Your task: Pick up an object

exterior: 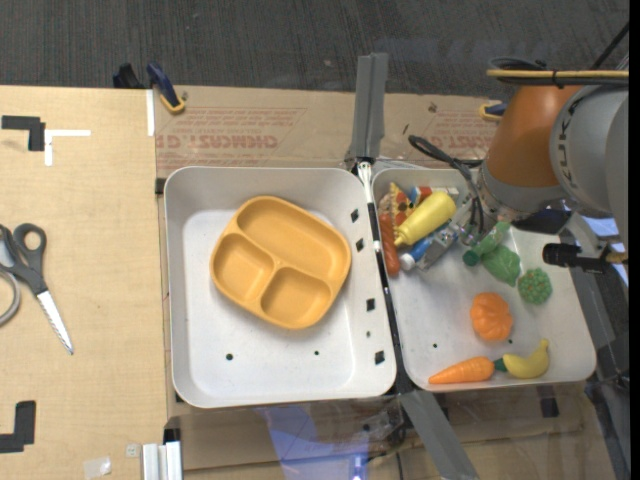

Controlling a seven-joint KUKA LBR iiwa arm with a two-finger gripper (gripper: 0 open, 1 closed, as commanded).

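Your gripper (455,236) sits low in the right white bin (575,313), at its upper left among the toys; whether it is released or clenched, you cannot tell. Nothing is visibly lifted, so judge the pick as not yet done.

Candidates near it: yellow plastic bottle (424,217), green leafy toy (497,259). Further off: orange toy pumpkin (491,316), green toy broccoli (534,286), orange toy carrot (462,371), yellow toy banana (528,361).

Left white bin (190,368) holds an orange three-compartment plate (281,261).

Writing: red upside-down print on cardboard (240,128), unreadable; partial "KU" on the grey arm (580,153)
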